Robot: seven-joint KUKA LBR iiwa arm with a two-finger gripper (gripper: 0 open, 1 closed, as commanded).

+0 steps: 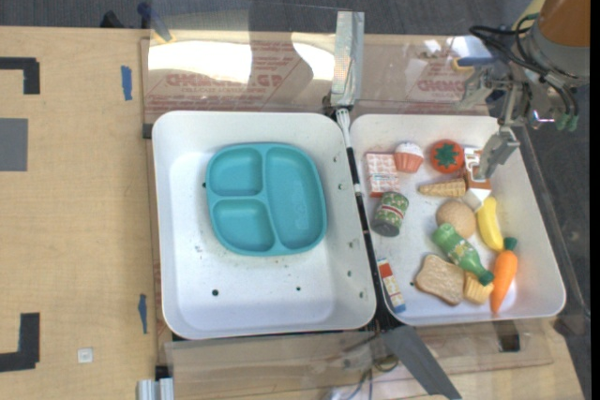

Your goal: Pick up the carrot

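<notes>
Hand (494, 155) hangs at upper right of the frame, over the right bin's (548, 290) top edge, next to the tomato (446, 155); can't tell if it's apart or together. Carrot (503, 276) sits lower right in that bin, btw banana (489, 223) and bread (441, 279). Teal plate (266, 199) in left bin (178, 201).

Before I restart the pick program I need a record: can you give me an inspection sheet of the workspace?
Surface: two white bins, left bin, right bin, on a bench.
Job's things: carrot lies in right bin's near right corner, untouched.
Clutter: teal tray in left bin; banana, tomato, can, bread beside carrot.
Grippers: gripper above right bin's far edge, apart from carrot.
Cables: black cables by wrist.
Surroundings: dark floor.
</notes>
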